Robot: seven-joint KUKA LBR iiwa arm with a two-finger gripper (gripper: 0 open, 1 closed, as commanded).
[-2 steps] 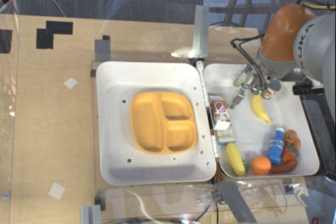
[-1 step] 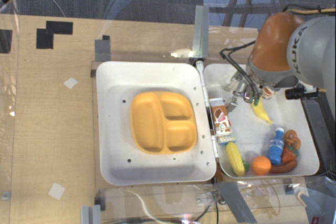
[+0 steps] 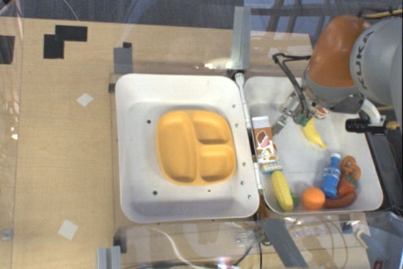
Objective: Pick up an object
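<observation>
I see my gripper point(image 3: 297, 111) hanging low in the right bin point(image 3: 378, 195), up near its back part. The arm point(image 3: 352, 66) comes in from the right side. I can't tell if the pincer is apart or together; it's too small and dark to read, w/ some green and red bits mixed in near it.

The thing I'd go for is the yellow banana point(image 3: 314, 133). It lies just beside the gripper, a bit to the right and toward the front of the bin. They look v. close, maybe touching at the top end, but I can't say for sure. I don't see it between any pincer parts, so I won't say it is held.

The banana's long way runs on a slant: its top end points up-left at the gripper, its tip points down-right. So I think the pincer should close across that slant, not along it.

How it looks: small, bright yellow, smooth, fat at one end and pointy at the other. Prob a plastic toy, so it could slip.

Other stuff is well apart: a snack box point(image 3: 265, 147) by the left wall, a corn cob point(image 3: 281, 189), an orange ball point(image 3: 313, 198) and a blue bottle point(image 3: 331, 176) at the front. The left bin point(image 3: 132, 135) has a yellow tray point(image 3: 195, 147).
</observation>
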